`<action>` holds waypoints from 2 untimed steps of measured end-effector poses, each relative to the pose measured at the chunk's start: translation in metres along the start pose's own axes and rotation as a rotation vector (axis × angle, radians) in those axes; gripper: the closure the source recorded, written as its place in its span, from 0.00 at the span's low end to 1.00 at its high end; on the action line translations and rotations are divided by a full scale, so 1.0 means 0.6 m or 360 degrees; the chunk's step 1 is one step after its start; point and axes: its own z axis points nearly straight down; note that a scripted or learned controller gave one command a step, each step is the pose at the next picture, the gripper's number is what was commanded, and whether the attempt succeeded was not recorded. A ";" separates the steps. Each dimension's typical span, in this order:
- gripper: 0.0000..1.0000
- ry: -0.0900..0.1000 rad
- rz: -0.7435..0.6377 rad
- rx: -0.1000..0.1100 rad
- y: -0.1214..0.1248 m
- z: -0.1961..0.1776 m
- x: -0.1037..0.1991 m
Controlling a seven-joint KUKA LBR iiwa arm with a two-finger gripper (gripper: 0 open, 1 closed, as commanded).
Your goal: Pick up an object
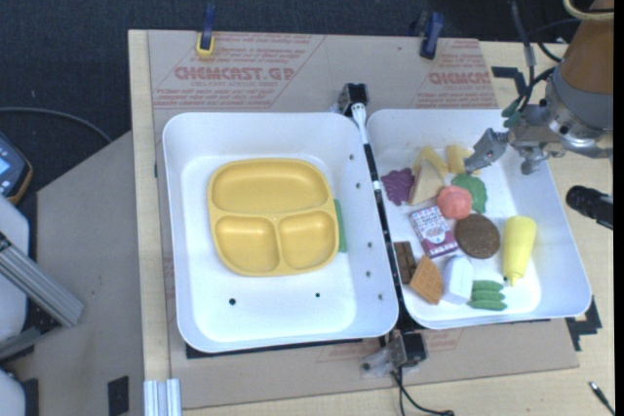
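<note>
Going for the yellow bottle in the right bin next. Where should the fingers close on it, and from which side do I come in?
Probably from straight above. The yellow bottle lies flat, long axis running roughly up and down the view, narrow end towards the bin's near edge. Close across its wide body, fingers left and right. The brown disc sits close on its left, so that finger has little room. The gripper is farther up the bin.

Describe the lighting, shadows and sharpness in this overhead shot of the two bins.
Camera view: even, soft light with no hard glare on the white bins; the yellow divided plate shows only a faint sheen; thin shadows hug the toy food in the right bin; the gripper looks slightly soft, and the small items' detail stays coarse.
</note>
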 end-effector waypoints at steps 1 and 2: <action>0.00 -0.0004 -0.0005 -0.0023 0.004 -0.014 0.001; 0.00 -0.0002 -0.0005 -0.0017 -0.004 0.060 0.007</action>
